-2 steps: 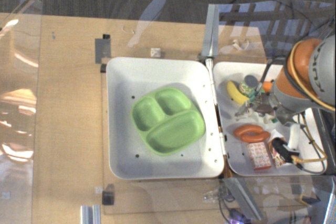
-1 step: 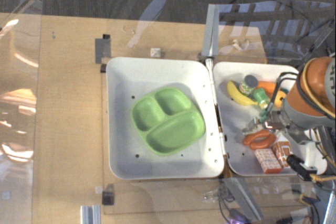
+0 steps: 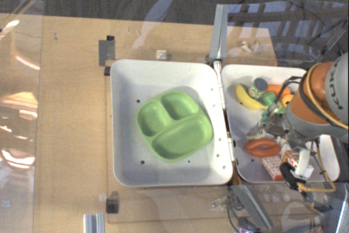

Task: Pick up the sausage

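In the right bin (image 3: pixel 232 117), toward its lower half, the sausage (image 3: pixel 262 145) lies flat and ungrasped. The end effector (image 3: pixel 271 129) hovers just at its twelve o'clock; I can't tell how it is set. A banana (image 3: pixel 248 97) sits further up. At nine o'clock, a green plate (image 3: pixel 174 126) fills the left bin (image 3: pixel 125 117). The lift remains undone.
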You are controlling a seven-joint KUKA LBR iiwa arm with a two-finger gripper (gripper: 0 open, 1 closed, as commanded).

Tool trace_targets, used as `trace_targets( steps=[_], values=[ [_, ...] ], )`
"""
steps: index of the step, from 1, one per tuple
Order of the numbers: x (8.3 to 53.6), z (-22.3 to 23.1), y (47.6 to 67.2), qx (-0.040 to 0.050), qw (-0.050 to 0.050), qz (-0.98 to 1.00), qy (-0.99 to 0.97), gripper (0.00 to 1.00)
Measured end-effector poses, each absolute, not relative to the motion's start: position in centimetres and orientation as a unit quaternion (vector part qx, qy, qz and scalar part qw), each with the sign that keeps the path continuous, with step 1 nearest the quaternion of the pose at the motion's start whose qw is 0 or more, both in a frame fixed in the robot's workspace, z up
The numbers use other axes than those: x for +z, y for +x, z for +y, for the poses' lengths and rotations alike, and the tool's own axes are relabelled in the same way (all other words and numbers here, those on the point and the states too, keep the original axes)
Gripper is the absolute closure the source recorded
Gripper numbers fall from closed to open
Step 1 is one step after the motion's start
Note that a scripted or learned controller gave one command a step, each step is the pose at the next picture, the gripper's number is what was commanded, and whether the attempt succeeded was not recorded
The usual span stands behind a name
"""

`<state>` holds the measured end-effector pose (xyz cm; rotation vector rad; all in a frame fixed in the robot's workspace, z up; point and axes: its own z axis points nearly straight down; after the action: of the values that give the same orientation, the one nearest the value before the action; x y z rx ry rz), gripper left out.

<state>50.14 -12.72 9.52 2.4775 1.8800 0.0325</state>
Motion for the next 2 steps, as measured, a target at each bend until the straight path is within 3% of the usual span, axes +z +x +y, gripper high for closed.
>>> trace_targets(
  steps=[1,2],
  values=[
    [9.5,-12.9,49.8,0.0104,0.015,0.637,0.771,0.0],
    [10.7,-12.9,50.1,0.0125,0.017,0.638,0.77,1.0]
  ],
)
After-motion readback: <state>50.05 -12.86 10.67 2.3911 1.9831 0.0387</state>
